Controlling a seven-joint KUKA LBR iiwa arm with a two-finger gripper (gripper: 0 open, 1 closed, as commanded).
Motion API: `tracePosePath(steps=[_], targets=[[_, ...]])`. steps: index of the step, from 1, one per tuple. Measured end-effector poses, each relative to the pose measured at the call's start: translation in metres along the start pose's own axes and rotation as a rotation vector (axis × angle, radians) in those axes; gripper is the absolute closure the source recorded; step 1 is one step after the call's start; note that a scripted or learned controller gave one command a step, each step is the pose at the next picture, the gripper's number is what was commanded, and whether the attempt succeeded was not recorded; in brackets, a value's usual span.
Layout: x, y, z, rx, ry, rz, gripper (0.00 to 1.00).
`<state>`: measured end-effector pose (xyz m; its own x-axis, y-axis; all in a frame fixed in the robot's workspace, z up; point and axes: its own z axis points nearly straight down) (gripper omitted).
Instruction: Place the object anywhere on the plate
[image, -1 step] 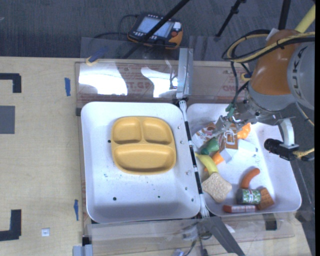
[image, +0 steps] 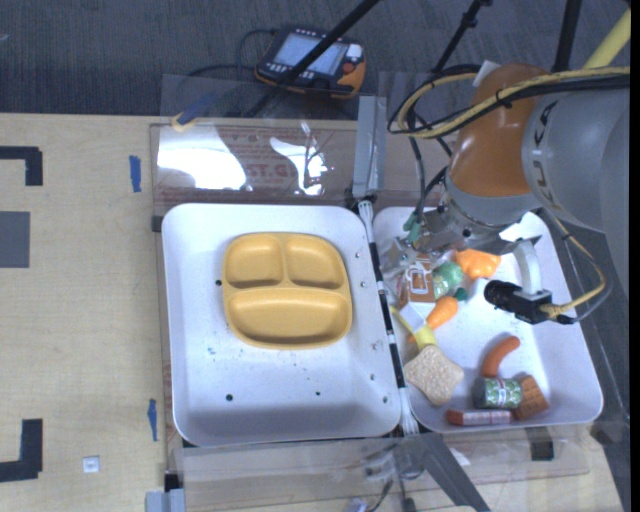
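A pale wooden tabletop (image: 80, 330) carries two shallow white bins side by side. The left bin (image: 200, 380) holds a yellow three-compartment plastic plate (image: 287, 288), bare of any object. The right bin (image: 570, 360) holds the clutter: a square tan toast slice (image: 433, 373), an orange toy carrot (image: 442, 312), a red sausage (image: 500, 352), a small green-labelled can (image: 501, 392) and a printed packet (image: 417, 280). The arm's hand (image: 435, 232) hangs over the far left of that clutter; whether it is open or grips anything cannot be told. To do this step well, it likely should settle on one isolated item, close squarely across its narrow width, lift clear of the divider, then release low over the plate.
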<state>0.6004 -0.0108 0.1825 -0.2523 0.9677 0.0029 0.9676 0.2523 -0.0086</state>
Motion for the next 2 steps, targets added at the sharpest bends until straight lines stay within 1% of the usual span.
tracePosePath(steps=[1, 2], targets=[[0.0473, 0.0622, -0.0008, -0.008, -0.005, -0.161, 1.0], [0.0474, 0.0624, -0.0011, -0.009, -0.005, -0.161, 0.0]])
